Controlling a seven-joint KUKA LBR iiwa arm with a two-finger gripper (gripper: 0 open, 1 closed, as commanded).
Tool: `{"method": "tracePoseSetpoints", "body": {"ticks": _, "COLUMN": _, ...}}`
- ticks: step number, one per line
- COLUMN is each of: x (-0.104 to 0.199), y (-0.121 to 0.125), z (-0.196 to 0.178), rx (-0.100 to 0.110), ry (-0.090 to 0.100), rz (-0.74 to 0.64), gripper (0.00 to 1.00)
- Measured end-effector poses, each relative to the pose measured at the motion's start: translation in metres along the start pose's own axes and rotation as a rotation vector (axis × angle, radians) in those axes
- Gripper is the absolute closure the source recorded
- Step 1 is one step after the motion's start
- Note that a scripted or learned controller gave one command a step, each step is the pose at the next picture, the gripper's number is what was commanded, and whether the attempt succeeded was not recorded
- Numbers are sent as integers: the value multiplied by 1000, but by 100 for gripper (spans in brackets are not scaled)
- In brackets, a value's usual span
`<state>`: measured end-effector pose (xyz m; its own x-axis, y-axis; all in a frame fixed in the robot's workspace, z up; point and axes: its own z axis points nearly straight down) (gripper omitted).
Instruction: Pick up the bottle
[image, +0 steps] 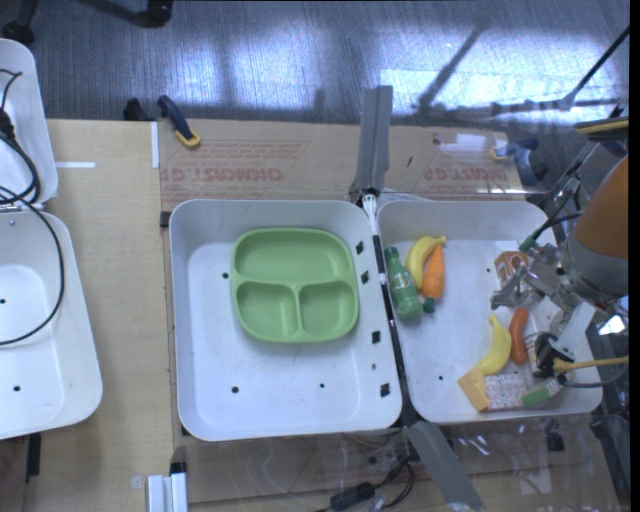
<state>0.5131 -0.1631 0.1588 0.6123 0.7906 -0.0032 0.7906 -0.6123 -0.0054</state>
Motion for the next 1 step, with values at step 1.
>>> {"method": "tracePoseSetpoints", "body": {"ticks": 1, "x": -55, "y": 5, "z": -137, "rx": -4, "ry": 0, "rz": -8, "gripper": 0}}
